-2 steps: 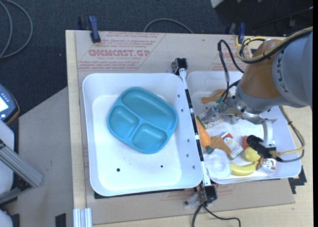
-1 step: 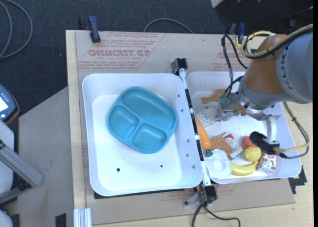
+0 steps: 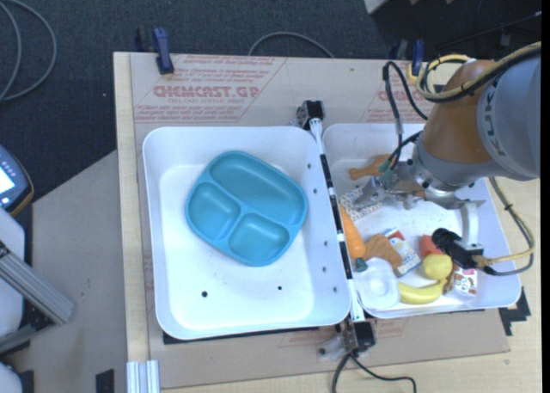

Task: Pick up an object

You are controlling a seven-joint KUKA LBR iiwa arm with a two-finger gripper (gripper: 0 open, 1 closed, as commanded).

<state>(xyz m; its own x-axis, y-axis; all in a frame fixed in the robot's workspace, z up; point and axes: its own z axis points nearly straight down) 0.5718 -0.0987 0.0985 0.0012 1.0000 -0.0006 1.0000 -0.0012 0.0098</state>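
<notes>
Camera view gives us two white bins: the left bin [image 3: 163,211] holds one blue divided plate [image 3: 247,206]; the right bin [image 3: 494,284] holds one banana [image 3: 419,293], one carrot [image 3: 353,240], one lemon [image 3: 437,267]. We cannot tell the pincer [image 3: 378,189] state.

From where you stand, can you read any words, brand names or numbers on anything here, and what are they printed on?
"CHEMCAST G.P": large red print on the brown board under the bins, beyond the left bin.
Smaller red lines around that name on the board: too blurred to read.
Red print on the board beyond the right bin: partly hidden, unreadable.
Small red and white packet in the right bin: print too small to read.
</notes>
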